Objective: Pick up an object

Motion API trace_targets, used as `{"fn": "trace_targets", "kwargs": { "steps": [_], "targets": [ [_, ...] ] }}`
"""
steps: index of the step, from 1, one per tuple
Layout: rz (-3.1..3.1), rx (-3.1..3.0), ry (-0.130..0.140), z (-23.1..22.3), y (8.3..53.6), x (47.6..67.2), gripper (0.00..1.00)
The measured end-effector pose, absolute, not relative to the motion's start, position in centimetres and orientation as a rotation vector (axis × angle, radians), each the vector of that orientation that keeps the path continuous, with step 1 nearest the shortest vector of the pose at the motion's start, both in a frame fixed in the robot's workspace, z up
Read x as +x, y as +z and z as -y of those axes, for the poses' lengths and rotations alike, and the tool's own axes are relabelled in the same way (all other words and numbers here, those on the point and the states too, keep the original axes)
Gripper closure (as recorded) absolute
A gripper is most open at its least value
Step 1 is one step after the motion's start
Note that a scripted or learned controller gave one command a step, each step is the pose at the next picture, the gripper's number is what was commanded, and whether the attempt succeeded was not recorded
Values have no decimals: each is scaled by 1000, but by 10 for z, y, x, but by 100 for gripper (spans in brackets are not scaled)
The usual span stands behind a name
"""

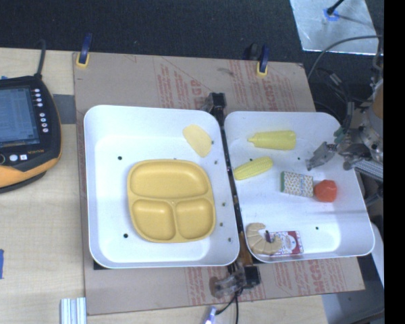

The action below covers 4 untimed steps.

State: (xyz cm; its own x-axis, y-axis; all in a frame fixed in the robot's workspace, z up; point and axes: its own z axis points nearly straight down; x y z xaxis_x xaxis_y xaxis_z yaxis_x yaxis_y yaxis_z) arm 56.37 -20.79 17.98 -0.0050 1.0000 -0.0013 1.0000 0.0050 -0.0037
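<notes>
The camera looks down on two white bins side by side on a brown board. The left bin (pixel 101 181) holds a yellow plate with three sections (pixel 171 199) near its middle and a pale yellow chip (pixel 198 140) lying up by its right wall. The right bin (pixel 351 238) holds a yellow squeeze bottle (pixel 273 140) near the top, a corn cob (pixel 252 169) just below it, a small patterned packet (pixel 296 183) with a red tomato (pixel 326 190) just beside it on the right, and a round biscuit (pixel 258 237) touching a red and white card (pixel 286 242) at the lower wall. The gripper (pixel 322 155) hangs over the right bin's upper right part, above the packet and the tomato, its fingers spread and nothing between them. A tablet in an orange case (pixel 17 130) lies on the bench at far left
</notes>
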Motion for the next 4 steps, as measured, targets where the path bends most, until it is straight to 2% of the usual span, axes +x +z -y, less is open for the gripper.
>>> {"fn": "trace_targets", "kwargs": {
  "steps": [1,2,3,4],
  "targets": [
    [2224,-2212,4,195,131,656,0],
    [2229,-2215,-3,143,181,655,0],
    [2225,-2211,7,106,134,656,0],
    [2224,-2218,2,118,153,657,0]
  ]
}}
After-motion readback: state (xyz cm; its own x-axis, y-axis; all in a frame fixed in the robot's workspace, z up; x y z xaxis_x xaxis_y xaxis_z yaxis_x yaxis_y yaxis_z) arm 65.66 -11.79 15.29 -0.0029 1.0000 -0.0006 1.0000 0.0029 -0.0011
